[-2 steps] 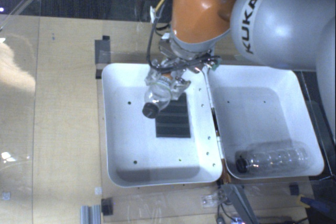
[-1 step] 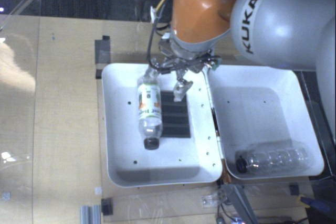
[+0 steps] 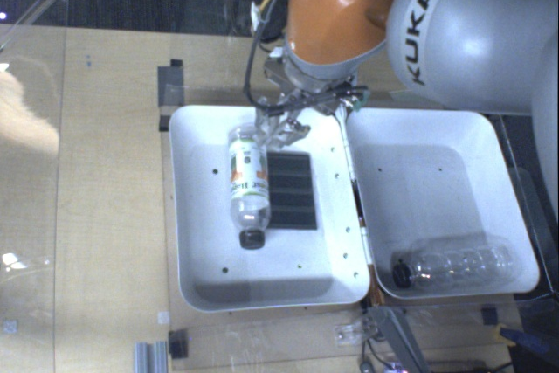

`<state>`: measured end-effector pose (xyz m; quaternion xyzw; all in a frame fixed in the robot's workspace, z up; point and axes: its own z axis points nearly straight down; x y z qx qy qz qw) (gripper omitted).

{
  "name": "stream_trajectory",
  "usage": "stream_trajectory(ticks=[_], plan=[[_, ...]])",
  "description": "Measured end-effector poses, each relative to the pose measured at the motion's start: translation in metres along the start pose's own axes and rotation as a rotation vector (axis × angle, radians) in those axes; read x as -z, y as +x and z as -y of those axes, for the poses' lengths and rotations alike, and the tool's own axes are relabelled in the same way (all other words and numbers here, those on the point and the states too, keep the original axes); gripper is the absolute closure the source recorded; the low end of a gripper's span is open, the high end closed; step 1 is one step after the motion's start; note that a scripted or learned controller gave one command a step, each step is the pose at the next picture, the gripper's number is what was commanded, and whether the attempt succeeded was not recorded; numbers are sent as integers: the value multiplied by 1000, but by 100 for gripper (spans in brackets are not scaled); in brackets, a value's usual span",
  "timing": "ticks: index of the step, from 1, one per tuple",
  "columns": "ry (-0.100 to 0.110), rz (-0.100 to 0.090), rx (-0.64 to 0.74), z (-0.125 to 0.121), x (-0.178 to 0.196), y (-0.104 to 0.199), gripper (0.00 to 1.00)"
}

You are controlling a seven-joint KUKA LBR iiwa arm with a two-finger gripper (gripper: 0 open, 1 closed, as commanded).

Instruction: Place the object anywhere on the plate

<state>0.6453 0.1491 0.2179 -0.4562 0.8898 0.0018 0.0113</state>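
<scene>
The grey arm, its orange band [image 3: 336,0] looming large, hangs its gripper [image 3: 284,122] just beyond the far edge of the black ridged plate [image 3: 293,192], over the far end of a labelled bottle [image 3: 248,179]. Glare and clutter hide the claw, so whether it is apart, together or clamped on anything cannot be told. The bottle lies on its side along the plate's left edge, touching it or nearly so, with its dark cap pointing toward the plate's near corner. Both rest on the floor of the left bin [image 3: 188,214]. A second, clear bottle [image 3: 454,265] lies well to the right of the plate, in the near part of the right bin [image 3: 419,153].

The bottle appears not yet placed, with most of its body on bin floor and not on the plate. The chief risk from here is the bottle's round, smooth body. A pinch taken at its far end, away from the middle, could let it swing or slip free. A nudge could roll it leftward, away from the plate. Once released on the plate's ridges, it may roll back off. The gripper also sits near the wall between the bins, where a careless descent could strike the rim.
</scene>
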Motion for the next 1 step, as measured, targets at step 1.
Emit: stream_trajectory(ticks=[1], plan=[[-1, -12, -149, 59, -31, 41, 100]])
